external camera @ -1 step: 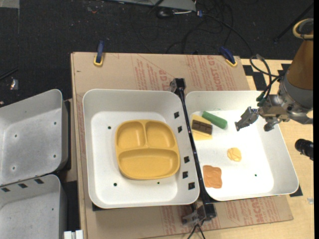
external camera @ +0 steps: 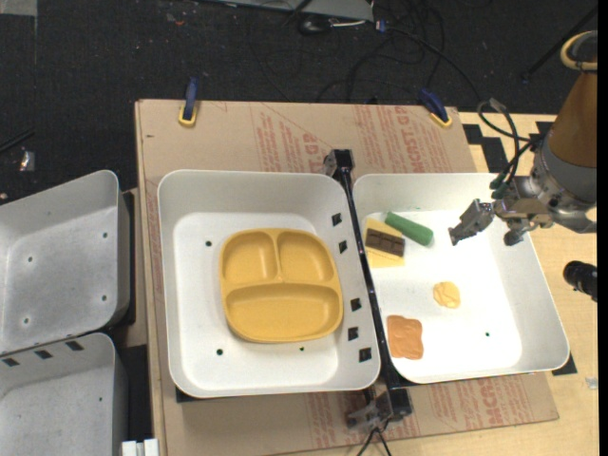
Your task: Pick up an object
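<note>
the desk (external camera: 237,126) is a brown board lying under two shallow white bins set side by side, with a blue and yellow clamp (external camera: 189,105) on its far edge at the left and a second clamp (external camera: 435,108) at the right. the left bin (external camera: 180,255) carries a yellow divided plate (external camera: 281,286) with three compartments, lying flat near the bin's middle. the right bin (external camera: 518,321) holds the small things. the arm (external camera: 576,141) comes in from the right, grey at the wrist with an orange part above it, and reaches over the far right part of the right bin. a black divider (external camera: 359,274) runs between the two bins. the gripper (external camera: 492,224) hangs over the right bin's far half with its two fingers spread apart and nothing between them. just left of it lies a green block (external camera: 409,228), tilted, close to the gripper but apart from it. beside the green block, nearer the divider, a pale yellow piece (external camera: 381,256) lies with a dark brown bar (external camera: 385,243) on top of it. an orange piece (external camera: 406,336) lies in the near left part of the same bin. a small round yellow piece (external camera: 446,295) sits between the orange piece and the gripper, near the bin's middle.
</note>
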You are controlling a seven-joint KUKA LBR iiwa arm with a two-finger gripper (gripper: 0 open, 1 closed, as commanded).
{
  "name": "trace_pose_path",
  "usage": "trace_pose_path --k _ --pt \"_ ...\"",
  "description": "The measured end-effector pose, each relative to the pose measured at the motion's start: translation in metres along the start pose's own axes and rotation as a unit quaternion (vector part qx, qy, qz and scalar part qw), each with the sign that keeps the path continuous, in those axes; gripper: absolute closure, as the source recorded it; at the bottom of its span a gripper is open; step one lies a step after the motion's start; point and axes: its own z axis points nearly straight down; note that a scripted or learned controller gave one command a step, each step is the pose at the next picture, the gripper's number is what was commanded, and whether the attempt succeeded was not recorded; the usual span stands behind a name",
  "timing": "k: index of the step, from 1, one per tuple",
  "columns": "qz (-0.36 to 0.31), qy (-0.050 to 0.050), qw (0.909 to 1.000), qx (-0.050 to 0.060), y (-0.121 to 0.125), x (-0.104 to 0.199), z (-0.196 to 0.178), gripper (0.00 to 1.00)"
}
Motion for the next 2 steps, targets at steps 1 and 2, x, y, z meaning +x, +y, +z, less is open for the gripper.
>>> trace_pose_path --k 1,2 --pt "0.001 0.001 1.0 0.002 0.006 0.009 0.055 0.0" --pt "0.001 0.0 1.0 0.002 0.008 0.008 0.099 0.0"
